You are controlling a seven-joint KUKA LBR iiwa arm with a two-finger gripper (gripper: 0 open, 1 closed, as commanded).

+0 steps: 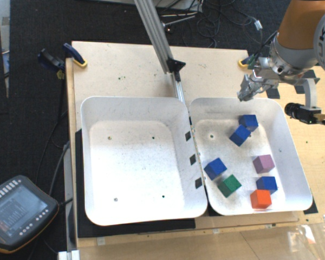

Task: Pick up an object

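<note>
Arm [306, 15] cut off at top & right edges, 1-2 o'clock; gripper [248, 91] fingertips blurred, can't tell their gap; teach pendant [16, 213] cropped at 8 o'clock, left & bottom edges

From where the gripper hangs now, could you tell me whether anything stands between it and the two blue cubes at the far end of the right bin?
Nothing visible does. The gripper hangs above the right bin's far rim, with bare bin floor before the nearest blue cubes.
</note>
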